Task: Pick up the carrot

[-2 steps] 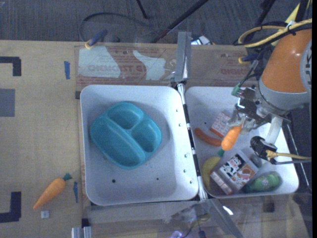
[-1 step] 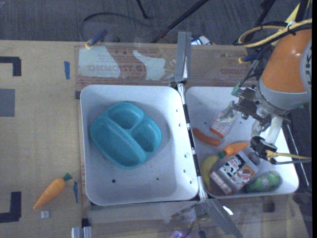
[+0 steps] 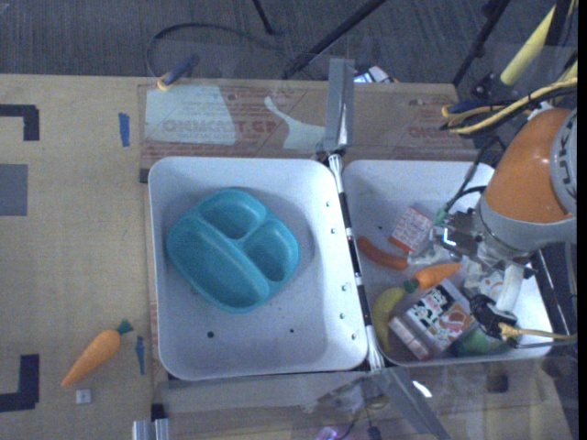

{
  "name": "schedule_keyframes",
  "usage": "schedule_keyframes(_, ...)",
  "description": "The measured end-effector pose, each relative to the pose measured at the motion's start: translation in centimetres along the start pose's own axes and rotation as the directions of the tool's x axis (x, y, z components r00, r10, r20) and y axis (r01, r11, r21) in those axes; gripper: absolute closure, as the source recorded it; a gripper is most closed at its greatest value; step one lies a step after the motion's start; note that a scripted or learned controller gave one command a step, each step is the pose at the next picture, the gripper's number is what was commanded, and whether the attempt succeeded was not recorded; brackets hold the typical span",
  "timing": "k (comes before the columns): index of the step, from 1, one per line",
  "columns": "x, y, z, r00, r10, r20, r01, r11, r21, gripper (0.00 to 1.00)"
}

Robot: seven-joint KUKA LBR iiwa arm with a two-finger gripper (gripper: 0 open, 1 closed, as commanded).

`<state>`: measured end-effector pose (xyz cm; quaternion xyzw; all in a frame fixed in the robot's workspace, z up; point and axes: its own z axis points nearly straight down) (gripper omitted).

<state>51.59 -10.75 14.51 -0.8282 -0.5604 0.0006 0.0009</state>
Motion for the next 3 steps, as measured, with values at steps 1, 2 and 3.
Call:
schedule_keyframes(1,-1.2,-2.6,5.8,0.965,-0.264,-0.001,0.264,0.964,-0.009,0.00)
schedule_keyframes(2,-1.3,-2.2,4.6,0.966,-0.260,0.000,0.260,0.965,-0.018,1.00)
schedule_keyframes(3,6.7,-1.3,-4.7,0.995,-0.104,0.001,0.104,0.995,-0.001,1.00)
